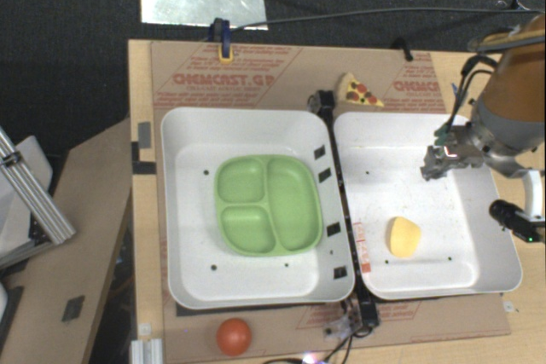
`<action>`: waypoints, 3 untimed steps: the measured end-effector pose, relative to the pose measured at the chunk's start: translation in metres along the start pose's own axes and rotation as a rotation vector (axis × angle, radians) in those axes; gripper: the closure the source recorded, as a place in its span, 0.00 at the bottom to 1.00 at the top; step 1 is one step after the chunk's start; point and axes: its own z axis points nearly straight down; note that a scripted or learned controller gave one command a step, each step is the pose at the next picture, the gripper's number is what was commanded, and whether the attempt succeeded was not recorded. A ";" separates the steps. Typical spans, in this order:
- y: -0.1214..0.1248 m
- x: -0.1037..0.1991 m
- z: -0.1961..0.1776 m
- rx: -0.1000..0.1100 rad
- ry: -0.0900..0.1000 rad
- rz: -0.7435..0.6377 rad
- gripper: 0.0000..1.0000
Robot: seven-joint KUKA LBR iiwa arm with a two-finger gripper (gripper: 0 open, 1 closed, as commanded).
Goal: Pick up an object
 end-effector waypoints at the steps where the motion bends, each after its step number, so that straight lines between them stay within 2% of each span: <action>1: 0.021 0.050 0.009 0.001 0.001 -0.004 1.00; 2: 0.039 0.112 0.004 0.001 0.003 -0.007 1.00; 3: 0.065 0.159 -0.001 0.000 0.002 -0.005 1.00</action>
